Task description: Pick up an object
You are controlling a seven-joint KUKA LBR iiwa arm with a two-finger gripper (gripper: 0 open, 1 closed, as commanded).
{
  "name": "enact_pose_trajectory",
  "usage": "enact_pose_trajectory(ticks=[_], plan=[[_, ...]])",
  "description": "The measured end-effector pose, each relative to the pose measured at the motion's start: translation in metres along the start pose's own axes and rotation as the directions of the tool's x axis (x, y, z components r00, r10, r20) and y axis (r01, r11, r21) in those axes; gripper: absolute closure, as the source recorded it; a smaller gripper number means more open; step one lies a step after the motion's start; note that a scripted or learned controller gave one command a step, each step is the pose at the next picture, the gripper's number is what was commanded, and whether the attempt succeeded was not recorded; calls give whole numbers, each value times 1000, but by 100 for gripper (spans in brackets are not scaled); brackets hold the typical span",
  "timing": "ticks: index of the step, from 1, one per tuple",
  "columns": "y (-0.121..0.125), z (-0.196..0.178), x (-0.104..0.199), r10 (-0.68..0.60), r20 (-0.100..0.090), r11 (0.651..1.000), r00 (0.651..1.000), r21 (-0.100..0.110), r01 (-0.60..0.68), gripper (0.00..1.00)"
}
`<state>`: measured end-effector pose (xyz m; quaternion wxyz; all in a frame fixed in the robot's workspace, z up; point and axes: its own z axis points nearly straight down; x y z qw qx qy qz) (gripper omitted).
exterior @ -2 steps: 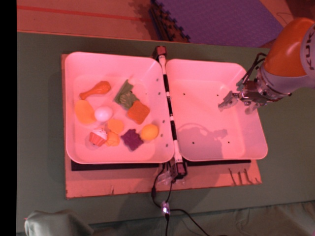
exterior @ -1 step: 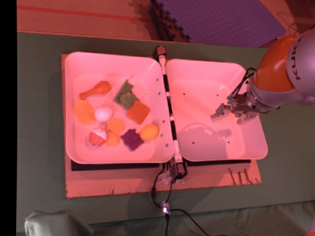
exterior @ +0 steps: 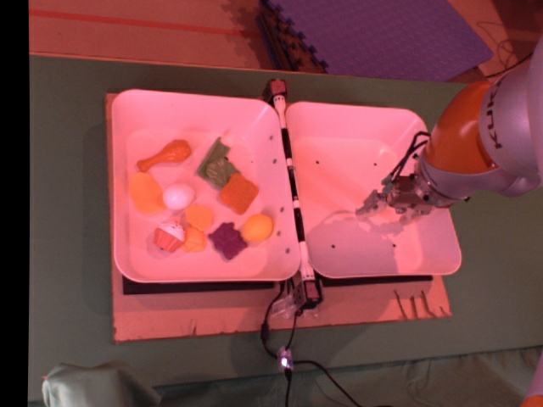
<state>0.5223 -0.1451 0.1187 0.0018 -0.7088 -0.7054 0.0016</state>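
My gripper (exterior: 371, 205) hangs over the right bin (exterior: 339, 142), near its middle right, at the end of the grey arm with the orange band (exterior: 458, 138). I see no object at it. The toys all lie in the left bin (exterior: 153, 108): a drumstick (exterior: 165, 154), a green piece (exterior: 217, 166), an orange square waffle (exterior: 238, 193), an orange oval (exterior: 146, 192), a white egg (exterior: 178, 197), a cupcake (exterior: 169, 237), a purple piece (exterior: 227, 240) and a yellow-orange ball (exterior: 257, 227).
A black-and-white divider strip (exterior: 290, 185) runs between the two bins. Cables (exterior: 284, 329) trail off the front edge of the board. A purple foam mat (exterior: 373, 15) lies beyond the bench, and a grey cloth (exterior: 85, 384) sits at the front left.
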Motion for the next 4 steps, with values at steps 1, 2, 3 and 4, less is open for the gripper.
enact_pose_trajectory(ticks=[1,2,3,4], plan=[[5,20,-3,0,3,1000,1000,-18,1,0],[9,6,-5,4,10,999,1000,-35,-3,100],[5,-56,-11,-1,5,1000,1000,-14,1,100],[10,-119,-6,-3,5,1000,1000,-17,3,100]])
